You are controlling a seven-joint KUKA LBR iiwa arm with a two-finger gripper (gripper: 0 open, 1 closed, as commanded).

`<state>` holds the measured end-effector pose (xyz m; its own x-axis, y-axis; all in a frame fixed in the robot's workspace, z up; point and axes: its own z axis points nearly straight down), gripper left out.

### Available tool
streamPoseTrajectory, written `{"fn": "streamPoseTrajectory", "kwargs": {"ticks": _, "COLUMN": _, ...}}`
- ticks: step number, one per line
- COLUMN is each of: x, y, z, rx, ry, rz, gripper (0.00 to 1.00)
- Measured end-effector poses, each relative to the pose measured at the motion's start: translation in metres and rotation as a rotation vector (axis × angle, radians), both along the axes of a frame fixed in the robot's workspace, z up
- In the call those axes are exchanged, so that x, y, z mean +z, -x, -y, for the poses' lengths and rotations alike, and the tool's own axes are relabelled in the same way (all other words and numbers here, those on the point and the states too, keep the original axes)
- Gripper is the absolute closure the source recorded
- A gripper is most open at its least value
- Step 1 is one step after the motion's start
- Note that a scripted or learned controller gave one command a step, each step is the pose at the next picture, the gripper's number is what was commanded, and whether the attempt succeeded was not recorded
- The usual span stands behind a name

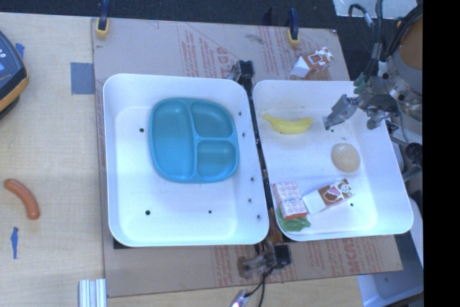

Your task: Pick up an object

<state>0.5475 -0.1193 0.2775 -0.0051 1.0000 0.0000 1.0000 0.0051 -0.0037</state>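
- Hovering over the right bin (402, 216) at its 2 o'clock corner, the gripper (355, 113) has its fingers spread apart, grasping nothing
- Nearest candidates: banana (288, 124) at 9 o'clock of the gripper; egg (346, 157) at 6 o'clock, apart from both fingers
- Risk: egg is round and smooth; likely to squirt from closing fingers
- Risk: banana lies low; fingers may close above it
- Cartons (289, 199) crowd the bin's 7 o'clock corner; the wall may block a finger

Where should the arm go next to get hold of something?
Probably down and slightly toward the bin's front, onto the egg. The gripper hovers over the right bin with nothing between its open jaws, and the egg lies just below it, apart from the banana and cartons.
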Motion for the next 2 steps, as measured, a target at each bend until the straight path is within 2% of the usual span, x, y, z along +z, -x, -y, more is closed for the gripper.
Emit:
{"fn": "streamPoseTrajectory", "kwargs": {"ticks": 1, "x": -0.171, "y": 0.009, "z": 0.037, "rx": 0.0, "ry": 0.0, "rz": -0.003, "gripper": 0.0}}
{"fn": "streamPoseTrajectory", "kwargs": {"ticks": 2, "x": -0.18, "y": -0.046, "z": 0.021, "rx": 0.001, "ry": 0.006, "rz": 0.013, "gripper": 0.0}}
